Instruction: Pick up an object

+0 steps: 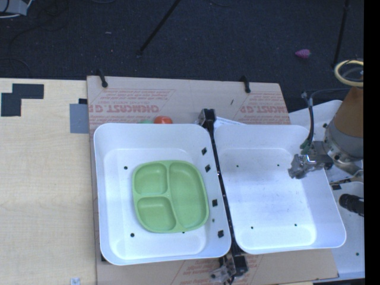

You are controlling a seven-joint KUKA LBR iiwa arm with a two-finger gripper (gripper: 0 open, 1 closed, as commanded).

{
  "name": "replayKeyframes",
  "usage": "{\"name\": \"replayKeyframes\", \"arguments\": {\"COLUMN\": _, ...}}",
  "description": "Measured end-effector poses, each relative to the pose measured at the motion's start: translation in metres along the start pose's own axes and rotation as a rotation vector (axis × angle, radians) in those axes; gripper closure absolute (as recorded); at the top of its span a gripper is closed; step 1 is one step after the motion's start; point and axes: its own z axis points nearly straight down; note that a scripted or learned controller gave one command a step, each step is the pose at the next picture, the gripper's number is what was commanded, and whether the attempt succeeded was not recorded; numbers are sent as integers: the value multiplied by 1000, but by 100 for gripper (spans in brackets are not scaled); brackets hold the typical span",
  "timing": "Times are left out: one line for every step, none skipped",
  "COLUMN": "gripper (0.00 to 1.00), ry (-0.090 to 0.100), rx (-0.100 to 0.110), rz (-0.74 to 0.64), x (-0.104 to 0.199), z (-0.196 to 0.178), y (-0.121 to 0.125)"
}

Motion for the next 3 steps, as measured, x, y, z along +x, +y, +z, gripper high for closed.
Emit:
{"name": "replayKeyframes", "arguments": {"gripper": 100, "ry": -1, "rx": -2, "rz": 0, "x": -1, "z": -47, "y": 1}}
{"name": "replayKeyframes", "arguments": {"gripper": 100, "ry": 3, "rx": 3, "rz": -4, "x": 49, "z": -48, "y": 9}}
{"name": "replayKeyframes", "arguments": {"gripper": 100, "ry": 2, "rx": 5, "rz": -2, "x": 93, "z": -46, "y": 11}}
